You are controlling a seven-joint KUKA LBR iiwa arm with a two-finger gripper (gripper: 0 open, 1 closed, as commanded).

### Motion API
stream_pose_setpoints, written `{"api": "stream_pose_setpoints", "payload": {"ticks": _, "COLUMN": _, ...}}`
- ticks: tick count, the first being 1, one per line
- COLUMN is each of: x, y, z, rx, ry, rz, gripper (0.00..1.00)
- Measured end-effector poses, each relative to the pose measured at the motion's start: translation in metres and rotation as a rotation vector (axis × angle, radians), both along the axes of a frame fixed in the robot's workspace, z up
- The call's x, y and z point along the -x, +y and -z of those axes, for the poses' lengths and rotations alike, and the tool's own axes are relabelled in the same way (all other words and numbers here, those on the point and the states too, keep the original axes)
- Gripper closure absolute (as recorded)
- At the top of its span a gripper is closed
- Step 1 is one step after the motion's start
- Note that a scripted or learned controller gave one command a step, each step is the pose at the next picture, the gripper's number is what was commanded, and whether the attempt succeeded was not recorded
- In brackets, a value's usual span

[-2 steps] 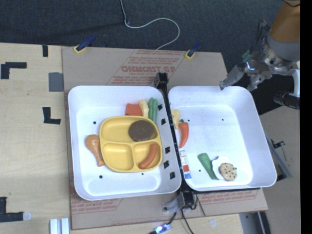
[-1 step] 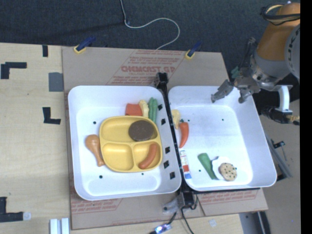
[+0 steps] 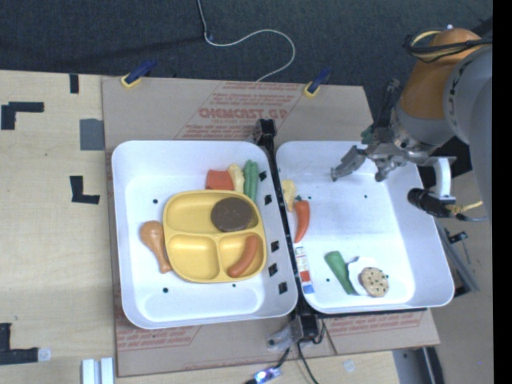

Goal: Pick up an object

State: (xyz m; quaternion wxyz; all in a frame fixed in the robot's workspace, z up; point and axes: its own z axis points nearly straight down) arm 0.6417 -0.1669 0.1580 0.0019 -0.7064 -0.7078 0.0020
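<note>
Two gripper (image 3: pixel 362 169) fingers are spread open, holding nothing, at the upper right. A round tan cookie (image 3: pixel 374 280) with dark dots lies at the lower right.

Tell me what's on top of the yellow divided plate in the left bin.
On the yellow plate lie a dark brown round patty in the upper right section and a reddish sausage in the lower right one. The other sections look bare. Whatever sits beneath the plate is covered.

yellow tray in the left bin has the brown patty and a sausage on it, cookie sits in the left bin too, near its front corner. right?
Not quite. The cookie lies in the right bin, near its front corner, beside a green vegetable. The camera view shows it. The yellow tray in the left bin does carry the brown patty and sausage.
</note>
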Motion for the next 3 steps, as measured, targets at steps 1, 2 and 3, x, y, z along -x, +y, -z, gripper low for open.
{"api": "stream_pose_setpoints", "payload": {"ticks": 1, "x": 0.01, "y": -0.004, "z": 0.053, "rx": 0.0, "ry": 0.0, "rz": 0.001, "gripper": 0.0}}
{"api": "stream_pose_setpoints", "payload": {"ticks": 2, "x": 0.01, "y": -0.003, "z": 0.075, "rx": 0.001, "ry": -0.003, "rz": -0.001, "gripper": 0.0}}
{"api": "stream_pose_setpoints", "payload": {"ticks": 3, "x": 0.009, "y": -0.002, "z": 0.063, "rx": 0.002, "ry": -0.006, "rz": -0.002, "gripper": 1.0}}
